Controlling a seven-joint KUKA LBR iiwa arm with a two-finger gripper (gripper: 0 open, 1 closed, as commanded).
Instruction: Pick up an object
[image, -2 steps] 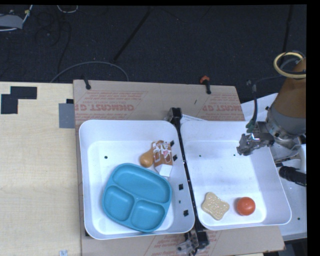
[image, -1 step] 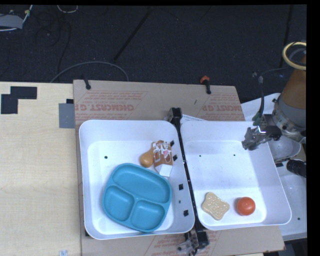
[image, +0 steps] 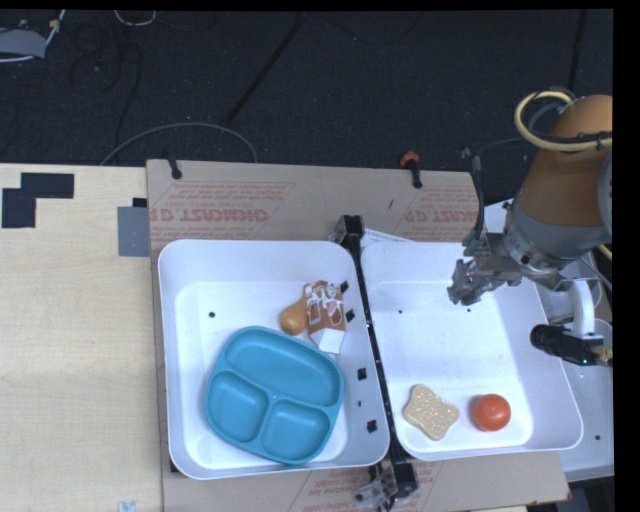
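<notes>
Two white bins are sitting side by side, the left bin holding a blue divided plate beside an orange-brown toy. The arm's gripper is hovering over the right bin, its grip impossible to tell. A cracker and small red tomato are lying near that bin's front edge.

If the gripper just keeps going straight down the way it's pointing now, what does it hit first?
Most likely the bare white floor of the right bin. The gripper hangs over that bin's upper part, well away from the cracker and the tomato near its front edge. Depth is hard to judge from this slanted view.
</notes>
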